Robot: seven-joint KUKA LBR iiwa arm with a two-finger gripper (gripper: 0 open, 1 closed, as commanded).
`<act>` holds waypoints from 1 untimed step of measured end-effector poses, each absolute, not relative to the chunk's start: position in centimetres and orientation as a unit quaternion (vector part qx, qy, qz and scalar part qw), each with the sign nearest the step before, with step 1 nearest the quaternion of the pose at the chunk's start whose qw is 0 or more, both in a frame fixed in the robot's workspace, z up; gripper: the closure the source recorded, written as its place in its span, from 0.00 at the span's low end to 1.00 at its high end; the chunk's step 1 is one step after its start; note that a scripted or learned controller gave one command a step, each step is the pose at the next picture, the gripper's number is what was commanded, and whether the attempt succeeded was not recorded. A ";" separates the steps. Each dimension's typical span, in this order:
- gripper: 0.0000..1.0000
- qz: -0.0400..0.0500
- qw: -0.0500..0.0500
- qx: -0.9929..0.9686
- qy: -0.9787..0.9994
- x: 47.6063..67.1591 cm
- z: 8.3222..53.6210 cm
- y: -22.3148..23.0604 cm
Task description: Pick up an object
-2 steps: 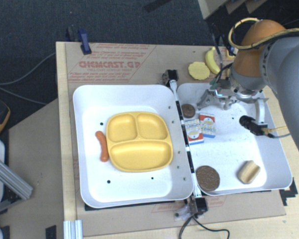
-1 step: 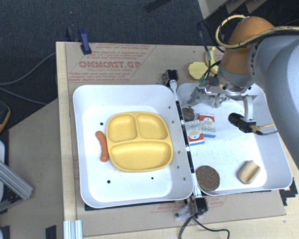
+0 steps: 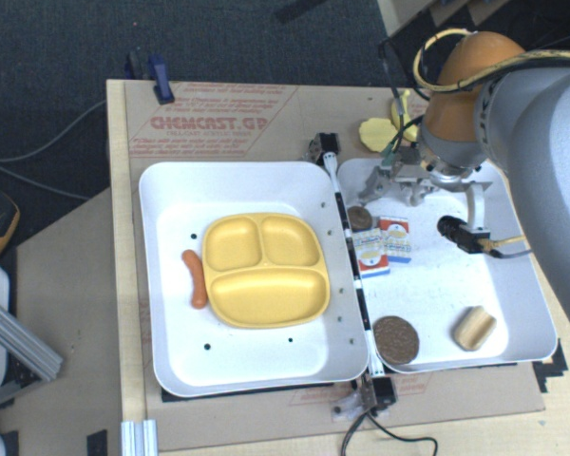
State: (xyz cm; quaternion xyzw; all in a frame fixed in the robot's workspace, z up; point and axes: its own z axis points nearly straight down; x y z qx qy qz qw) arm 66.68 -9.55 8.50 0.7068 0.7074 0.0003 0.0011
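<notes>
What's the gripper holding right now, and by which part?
Cannot tell. The gripper sits low over the far end of the right bin, and its tips are hidden under the wrist. The small box, brown disc and tan block lie apart from it.

Red print on the cardboard sheet (image 3: 209, 122) under the bins reads roughly "CHEMCAST GP".

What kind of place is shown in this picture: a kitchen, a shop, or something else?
Most likely a robotics lab, not a kitchen. A grey robot arm reaches over two white bins on a cardboard-covered bench, and the food is toy-like: a yellow divided plate, a sausage. Loose cables lie on the carpet.
</notes>
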 end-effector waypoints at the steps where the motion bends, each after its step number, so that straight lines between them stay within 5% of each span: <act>1: 0.00 0.000 0.001 0.707 0.707 66.7 8.5 -9.2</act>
